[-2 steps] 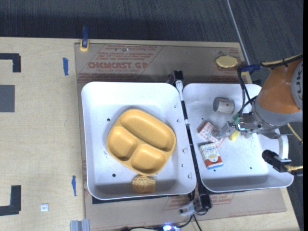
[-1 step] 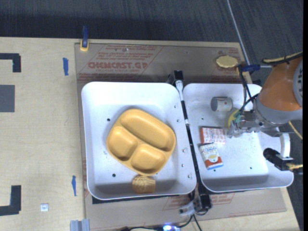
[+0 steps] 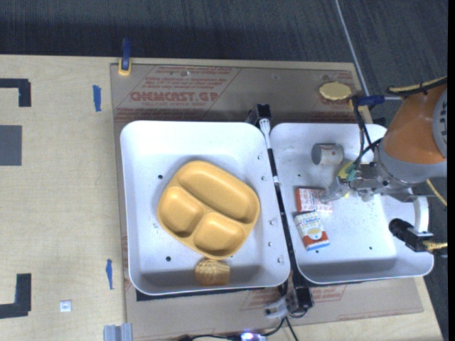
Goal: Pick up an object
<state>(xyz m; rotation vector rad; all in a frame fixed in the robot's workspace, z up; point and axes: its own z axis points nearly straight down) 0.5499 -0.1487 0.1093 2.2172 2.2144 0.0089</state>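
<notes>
Red-and-white packets [image 3: 310, 219] in right bin [image 3: 370, 258], just left of hand [image 3: 350, 183], grip state unclear.

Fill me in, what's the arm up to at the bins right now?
The arm reaches in from the right over the right-hand bin, its gripper low among the items there: a small grey cylinder and two red-and-white packets. Nothing is visibly held. The left-hand bin holds a yellow divided tray and a small brown object, both untouched.

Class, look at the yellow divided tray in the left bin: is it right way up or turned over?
Turned over. The yellow tray shows three bulging humps rather than hollows, lying in the left bin.
</notes>
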